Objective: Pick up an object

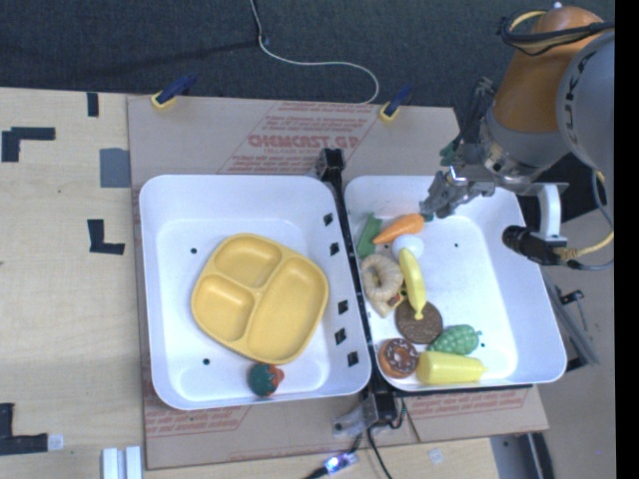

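At the frame's upper right, the gripper [440,200] hovers just above the carrot [400,228] in the right bin [499,277]; its opening cannot be made out. The carrot looks light, rigid and smooth; grasp across its thick middle.

Toy foods [413,312] heaped along the right bin's [499,267] left side, carrot [399,228] topmost.

Showing red print on the cardboard sheet [290,133] under the bins, upside down, apparently reading "CHEMCAST GP".
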